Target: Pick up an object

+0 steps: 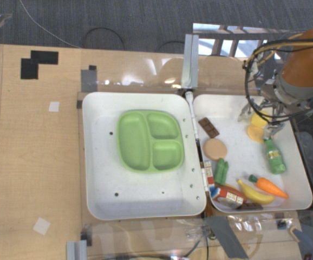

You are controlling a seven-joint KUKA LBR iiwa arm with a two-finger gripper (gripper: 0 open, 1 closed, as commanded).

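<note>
My gripper (pixel 259 121) hangs over the back of the right bin (pixel 302 199), below the orange wrist band. It is open, its fingers (pixel 246 111) spread to either side of a yellow block (pixel 256 131) that rests on the bin floor. Nothing is lifted. Just to the right of the block lies a green bottle (pixel 274 157). Other objects in this bin are a brown chocolate bar (pixel 208 127), a tan round cookie (pixel 215 149), a green vegetable (pixel 221 172), a carrot (pixel 271 187), a banana (pixel 254 193) and a red packet (pixel 229 193).
The left bin (pixel 99 199) holds a green divided plate (pixel 150 141). A metal frame (pixel 227 37) stands behind the right bin. Black cables (pixel 251 85) loop around the wrist. Wooden bench lies to the left.
</note>
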